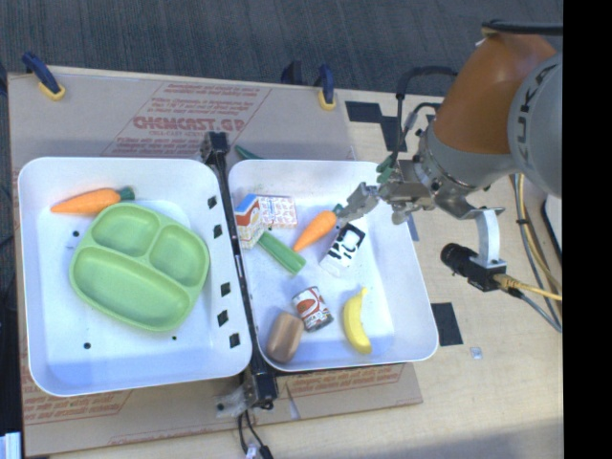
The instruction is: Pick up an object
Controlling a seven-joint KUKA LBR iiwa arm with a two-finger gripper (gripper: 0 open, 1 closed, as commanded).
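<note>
gripper [356, 202]: over right bin [406, 328], near its far-right corner
fingers: can't tell, too blurred
targets: carrot [316, 229], card [345, 246] lying under it
progress: nothing lifted; grasp, lift remain

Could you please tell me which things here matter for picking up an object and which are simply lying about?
In play, right bin, near the gripper:
carrot
black-and-white packet
small carton
green stick
can
banana
brown cylinder

Lying about, left bin:
green divided plate
second carrot
</note>
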